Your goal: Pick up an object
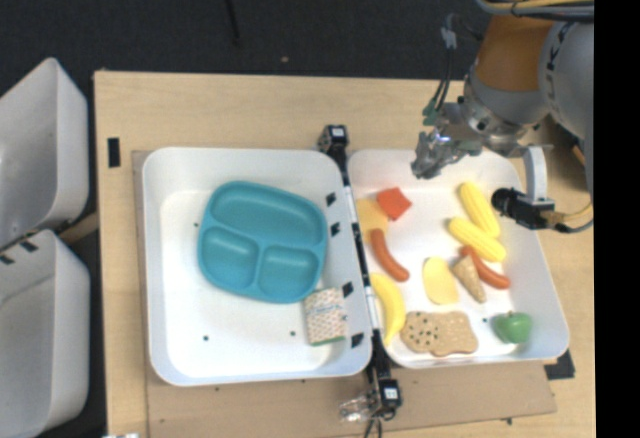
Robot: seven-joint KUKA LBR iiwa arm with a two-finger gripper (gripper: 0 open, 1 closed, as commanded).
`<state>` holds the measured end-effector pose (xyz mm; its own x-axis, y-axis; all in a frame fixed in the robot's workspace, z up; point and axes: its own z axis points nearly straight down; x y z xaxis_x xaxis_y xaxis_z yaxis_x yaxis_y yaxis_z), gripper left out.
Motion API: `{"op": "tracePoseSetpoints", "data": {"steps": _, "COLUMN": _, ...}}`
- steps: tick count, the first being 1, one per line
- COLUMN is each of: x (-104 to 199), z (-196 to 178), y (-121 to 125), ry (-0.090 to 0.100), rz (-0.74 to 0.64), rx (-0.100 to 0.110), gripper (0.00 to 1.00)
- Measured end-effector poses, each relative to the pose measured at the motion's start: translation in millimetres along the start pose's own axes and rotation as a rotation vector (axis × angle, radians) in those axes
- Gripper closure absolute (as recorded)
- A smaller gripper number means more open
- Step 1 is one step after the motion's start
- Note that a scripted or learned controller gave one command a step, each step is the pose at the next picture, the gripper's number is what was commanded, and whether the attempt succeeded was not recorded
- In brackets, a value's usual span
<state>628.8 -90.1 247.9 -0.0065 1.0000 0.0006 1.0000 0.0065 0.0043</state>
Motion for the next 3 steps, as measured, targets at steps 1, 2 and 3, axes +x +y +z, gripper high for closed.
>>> {"op": "tracePoseSetpoints", "data": {"steps": 1, "x": 39, "z": 3, "y": 30, "ry": -0.001, "rz": 0.001, "rx": 0.001, "gripper": 1.0}}
{"op": "tracePoseSetpoints", "data": {"steps": 2, "x": 81, "z": 5, "y": 31, "ry": 0.0, "rz": 0.002, "rx": 0.004, "gripper": 1.0}}
{"op": "tracePoseSetpoints", "data": {"steps": 3, "x": 83, "z": 17, "y": 39, "ry": -0.002, "rz": 0.003, "rx": 0.005, "gripper": 1.0}}
